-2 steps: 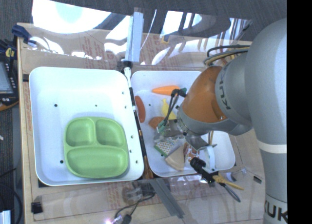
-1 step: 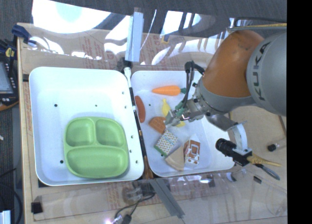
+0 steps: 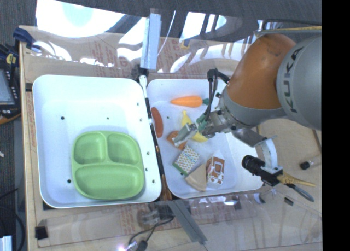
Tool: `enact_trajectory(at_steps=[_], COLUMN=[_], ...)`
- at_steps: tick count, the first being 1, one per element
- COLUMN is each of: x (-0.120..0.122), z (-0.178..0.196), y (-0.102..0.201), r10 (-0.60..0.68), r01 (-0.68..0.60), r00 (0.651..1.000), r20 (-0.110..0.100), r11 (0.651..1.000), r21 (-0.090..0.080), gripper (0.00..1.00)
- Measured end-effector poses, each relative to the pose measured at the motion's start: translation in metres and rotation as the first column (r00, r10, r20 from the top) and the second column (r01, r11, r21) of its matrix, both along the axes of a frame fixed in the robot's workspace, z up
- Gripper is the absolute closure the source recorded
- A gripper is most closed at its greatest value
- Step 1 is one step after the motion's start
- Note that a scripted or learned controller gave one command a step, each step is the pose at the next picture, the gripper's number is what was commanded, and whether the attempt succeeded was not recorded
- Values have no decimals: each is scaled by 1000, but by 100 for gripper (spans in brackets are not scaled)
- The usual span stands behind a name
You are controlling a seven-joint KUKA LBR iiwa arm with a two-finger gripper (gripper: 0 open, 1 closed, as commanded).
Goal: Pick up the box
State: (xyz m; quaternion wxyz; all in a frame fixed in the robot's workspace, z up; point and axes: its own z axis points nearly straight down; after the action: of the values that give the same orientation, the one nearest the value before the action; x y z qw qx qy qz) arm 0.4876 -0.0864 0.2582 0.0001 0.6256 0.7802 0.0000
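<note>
The bench (image 3: 299,135) bears a left bin (image 3: 54,113) and a right bin (image 3: 165,92) (both shallow, white) side by side.

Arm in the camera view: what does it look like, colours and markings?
The arm is a fat grey tube with dark KUKA lettering, a rounded orange band above the wrist, a thin black cable looping beside it, and a small metal-grey gripper.

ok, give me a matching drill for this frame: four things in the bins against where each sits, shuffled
Things:
1 green divided plate
2 carrot
3 sausage
4 patterned box

Places:
a right bin, far end
b left bin
c right bin, near half
d right bin, along the wall shared with the left bin

Pairs: 1-b, 2-a, 3-d, 4-c
</note>
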Motion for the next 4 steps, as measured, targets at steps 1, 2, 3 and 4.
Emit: enact_trajectory(at_steps=[1,2,3,4], x=[-12,-11,-10,-10], z=[-143,-134,-31,-32], y=[-24,-22,-6,-6], r10=[-88,-79,57,57], r01=[88,79,-57,-57], r00=[996,997,998,998], r20=[-1,-3,0,-1], r11=[996,997,998,998], r21=[-8,-5,0,0], gripper=[0,100,100,0])
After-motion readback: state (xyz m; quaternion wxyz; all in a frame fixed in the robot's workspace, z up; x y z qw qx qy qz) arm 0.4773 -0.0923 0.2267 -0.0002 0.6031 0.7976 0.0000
